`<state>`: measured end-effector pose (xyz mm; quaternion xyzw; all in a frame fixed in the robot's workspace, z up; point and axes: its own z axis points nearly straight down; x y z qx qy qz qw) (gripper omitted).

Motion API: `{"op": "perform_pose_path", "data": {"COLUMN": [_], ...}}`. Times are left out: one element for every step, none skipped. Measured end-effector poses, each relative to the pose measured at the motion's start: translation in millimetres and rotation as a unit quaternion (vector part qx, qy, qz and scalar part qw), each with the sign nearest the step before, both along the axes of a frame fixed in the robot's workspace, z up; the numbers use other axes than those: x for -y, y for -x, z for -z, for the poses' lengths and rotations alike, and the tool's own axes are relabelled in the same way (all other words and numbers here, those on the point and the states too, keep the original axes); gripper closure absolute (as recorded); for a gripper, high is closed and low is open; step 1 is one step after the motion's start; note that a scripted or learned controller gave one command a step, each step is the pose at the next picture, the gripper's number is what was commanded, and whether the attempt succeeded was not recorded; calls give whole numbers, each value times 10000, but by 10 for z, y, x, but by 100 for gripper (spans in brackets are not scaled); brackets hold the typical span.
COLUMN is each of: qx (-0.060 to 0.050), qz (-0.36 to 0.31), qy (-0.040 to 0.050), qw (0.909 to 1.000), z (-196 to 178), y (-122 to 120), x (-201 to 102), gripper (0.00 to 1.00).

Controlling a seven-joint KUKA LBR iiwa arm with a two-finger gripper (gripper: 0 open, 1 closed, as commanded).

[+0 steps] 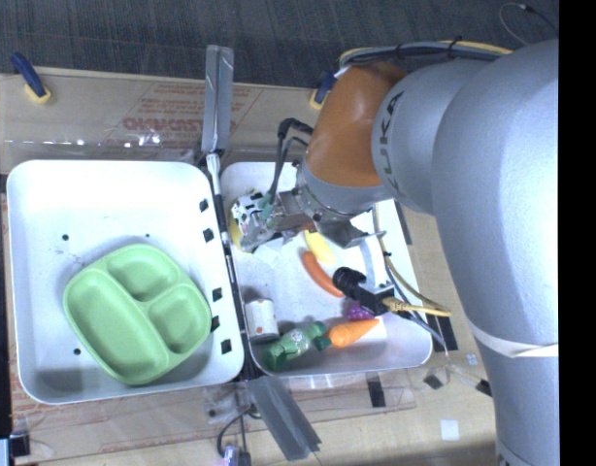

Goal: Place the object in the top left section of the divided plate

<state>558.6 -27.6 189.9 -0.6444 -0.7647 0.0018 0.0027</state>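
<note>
A green divided plate [135,311] with three sections lies in the left bin [46,202]. My gripper [254,217] hangs low over the upper left part of the right bin [414,352], close to the wall between the bins. Just right of the gripper lie a yellow piece [319,247] and an orange piece [321,276]. The grey arm with its orange band covers the right bin's far right side.
Along the right bin's front edge lie a carrot [355,331], a green bottle-like toy [292,347], a small white cup [260,316] and a purple piece [356,311]. A metal bar [216,95] stands at the back between the bins.
</note>
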Motion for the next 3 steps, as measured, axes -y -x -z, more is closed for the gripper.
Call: {"op": "perform_pose_path", "data": {"qx": [-20,-20,17], "qz": [694,63,-1528], "qy": [7,7,2], "qw": [9976,10000,9883], "z": [14,15,-1292], "y": [172,299,-42], "x": [-525,-1116,-1758], "gripper": [100,100,100]}}
